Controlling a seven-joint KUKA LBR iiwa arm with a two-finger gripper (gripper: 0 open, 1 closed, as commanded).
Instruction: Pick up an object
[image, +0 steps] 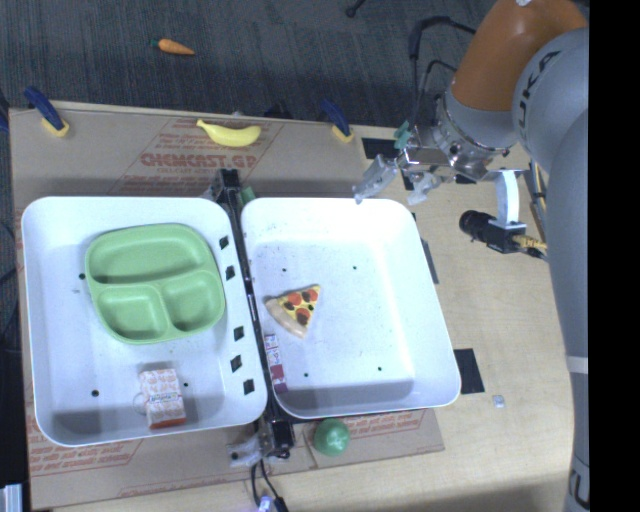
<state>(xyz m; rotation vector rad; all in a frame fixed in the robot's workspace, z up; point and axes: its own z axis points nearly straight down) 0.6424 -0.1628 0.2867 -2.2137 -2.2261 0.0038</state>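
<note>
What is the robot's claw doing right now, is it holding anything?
Gripper: above the far edge of the right bin, nothing between its fingers; open or shut cannot be told.

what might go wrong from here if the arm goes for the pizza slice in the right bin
1. The flat toy pizza slice lies low on the right white bin's floor, so a grasp may slip over it.
2. It sits near the dividing wall beside the left white bin, which may block the gripper, now above the far rim.
</note>
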